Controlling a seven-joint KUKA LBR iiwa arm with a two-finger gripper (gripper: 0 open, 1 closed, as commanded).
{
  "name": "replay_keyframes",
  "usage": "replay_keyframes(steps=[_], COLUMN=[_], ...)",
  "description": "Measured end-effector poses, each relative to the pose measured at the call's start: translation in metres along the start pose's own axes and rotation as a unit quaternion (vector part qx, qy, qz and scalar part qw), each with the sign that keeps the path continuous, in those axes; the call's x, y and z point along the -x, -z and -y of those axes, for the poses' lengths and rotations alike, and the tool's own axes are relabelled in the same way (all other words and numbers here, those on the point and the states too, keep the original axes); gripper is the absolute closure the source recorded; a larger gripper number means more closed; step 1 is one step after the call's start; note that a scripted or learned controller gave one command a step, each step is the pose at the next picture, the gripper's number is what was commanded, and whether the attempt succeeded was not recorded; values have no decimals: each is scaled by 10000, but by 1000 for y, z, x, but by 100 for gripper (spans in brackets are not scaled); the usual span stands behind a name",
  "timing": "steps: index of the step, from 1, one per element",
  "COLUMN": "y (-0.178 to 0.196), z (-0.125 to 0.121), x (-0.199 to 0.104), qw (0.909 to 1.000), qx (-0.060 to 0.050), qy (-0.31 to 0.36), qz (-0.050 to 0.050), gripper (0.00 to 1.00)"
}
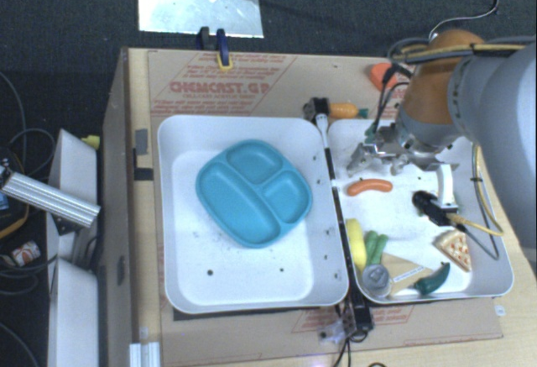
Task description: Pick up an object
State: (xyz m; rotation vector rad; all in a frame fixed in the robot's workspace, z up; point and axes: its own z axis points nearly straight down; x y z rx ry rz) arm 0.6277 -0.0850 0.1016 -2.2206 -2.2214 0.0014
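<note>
On the surface the left bin holds one thing, a blue divided plate, lying flat near its middle and well apart from the tool. It is broad, shallow and stiff, with little to take hold of but its rim, so I judge it a poor choice.

At the far end of the strip between the bins lies a toy carrot, on the rim rather than inside. In the right bin, along the near left wall, a yellow toy vegetable lies touching a green one, with a small grey round piece just below them.

The likeliest target is the toy sausage, orange-red, lying crosswise on bare bin floor near the left wall, with nothing touching it. The tool hangs just beyond it, close to it and nearly in line. Whether the tool is wide or narrow I cannot tell from this slant, and nothing shows as held.

The sausage looks like light, hollow plastic: stiff, smooth and round, so it will probably roll or squirt out if pinched off centre. I would take it across its short width at mid-length, coming straight down.

Further right, a green toy pepper rests against the near wall, and a toy pizza slice lies flat beside it, thin and hard to get under. The grey arm reaches in over the bin's far right corner.
</note>
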Motion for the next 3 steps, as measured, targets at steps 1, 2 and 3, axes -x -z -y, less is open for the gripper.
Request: replay_keyframes(steps=[1, 2, 3], y=[-16, 43, 42], z=[-41, -42, -41], x=[33, -2, 2], qw=[10000, 10000, 10000], qx=[18, 33, 20], qy=[11, 23, 12], qz=[5, -1, 3], gripper=[0, 0, 0])
